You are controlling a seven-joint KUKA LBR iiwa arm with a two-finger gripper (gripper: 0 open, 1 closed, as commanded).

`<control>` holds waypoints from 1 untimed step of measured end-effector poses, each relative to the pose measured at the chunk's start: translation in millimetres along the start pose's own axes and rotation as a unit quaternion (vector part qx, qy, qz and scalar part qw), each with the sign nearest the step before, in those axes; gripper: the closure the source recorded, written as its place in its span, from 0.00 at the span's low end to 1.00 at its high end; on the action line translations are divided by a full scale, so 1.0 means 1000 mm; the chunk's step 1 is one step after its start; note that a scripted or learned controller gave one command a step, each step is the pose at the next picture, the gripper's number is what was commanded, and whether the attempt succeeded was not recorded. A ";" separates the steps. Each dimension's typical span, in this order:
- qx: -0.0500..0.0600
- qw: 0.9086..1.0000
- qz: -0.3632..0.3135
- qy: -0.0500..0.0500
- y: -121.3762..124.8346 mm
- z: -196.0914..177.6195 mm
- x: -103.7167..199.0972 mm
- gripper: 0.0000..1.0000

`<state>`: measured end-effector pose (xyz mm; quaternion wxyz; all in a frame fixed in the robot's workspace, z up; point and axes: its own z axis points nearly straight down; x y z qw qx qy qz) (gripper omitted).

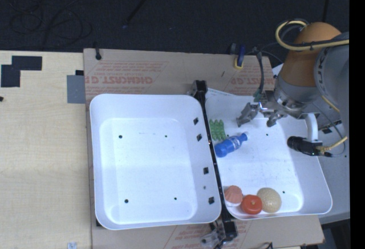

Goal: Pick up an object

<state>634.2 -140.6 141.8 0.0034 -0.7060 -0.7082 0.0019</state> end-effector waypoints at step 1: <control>-0.003 1.000 0.003 -0.003 0.009 0.030 -0.073 0.00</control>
